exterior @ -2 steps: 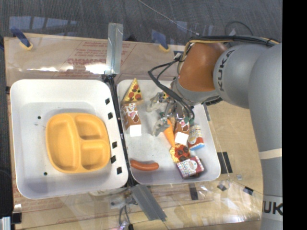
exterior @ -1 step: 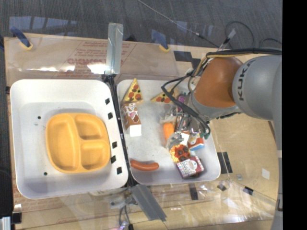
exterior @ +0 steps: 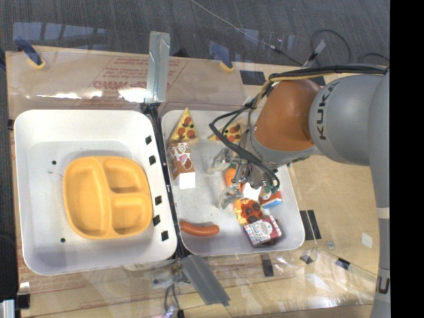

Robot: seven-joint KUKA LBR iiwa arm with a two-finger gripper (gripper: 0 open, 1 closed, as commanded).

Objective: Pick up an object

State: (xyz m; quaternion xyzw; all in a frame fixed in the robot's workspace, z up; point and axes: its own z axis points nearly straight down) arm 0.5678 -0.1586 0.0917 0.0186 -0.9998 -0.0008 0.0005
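A dark grey carpet (exterior: 99,2) with a fine weave covers the floor beyond the bench. The bench top (exterior: 331,177) looks like tan cardboard under clear, glossy plastic sheeting, perhaps taped down. Light glares off the plastic (exterior: 132,95).
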